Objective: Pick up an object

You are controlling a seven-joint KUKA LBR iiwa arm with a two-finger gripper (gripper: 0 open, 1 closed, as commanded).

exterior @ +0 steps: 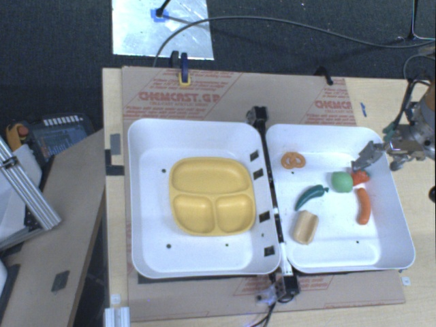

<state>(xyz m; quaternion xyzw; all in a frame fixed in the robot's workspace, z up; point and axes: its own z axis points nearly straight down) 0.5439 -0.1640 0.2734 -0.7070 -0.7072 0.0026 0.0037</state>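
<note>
Your gripper is coming in from the right edge and is hanging over the right bin, above its upper right part. I cannot tell from this slanted view whether it is released or clenched; nothing is visibly sitting in it.

Room to move: the right bin's lower half is lying mostly bare, and so is its upper left corner beyond the pretzel. The objects are bunching in the middle and toward the right wall. The left bin is sitting beside it, the two touching along a black hinge strip, and a yellow divided plate is taking up its centre, leaving bare margins all round.

Objects you are looking at: a green ball just below the gripper, with a small red piece touching its right side; an orange carrot-like stick lying near the right wall; a dark green pepper shape tilting left of the ball; a tan bread-like roll below that.

Writing: the brown cardboard sheet under the bins on the counter is reading "CHEMCAST" in red, repeated; the rest is too blurred.
</note>
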